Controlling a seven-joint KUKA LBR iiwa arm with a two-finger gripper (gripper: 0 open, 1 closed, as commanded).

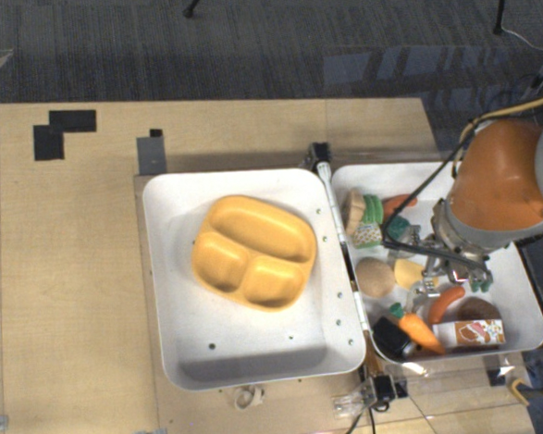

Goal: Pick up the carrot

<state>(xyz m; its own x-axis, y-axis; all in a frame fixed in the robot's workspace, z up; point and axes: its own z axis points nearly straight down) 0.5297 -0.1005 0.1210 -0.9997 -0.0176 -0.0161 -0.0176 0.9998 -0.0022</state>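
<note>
Approach step: gripper (431,282), jaw state unclear, hovers above carrot (419,331) near right bin's (535,332) front edge; next, descend.

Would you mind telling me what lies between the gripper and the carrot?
In the camera view, the gripper hangs just above the carrot; between them shows just a short bare strip of the right bin's white floor.

1 fixed camera above the bench (64,300), slanted down over both white bins (168,265).
</note>
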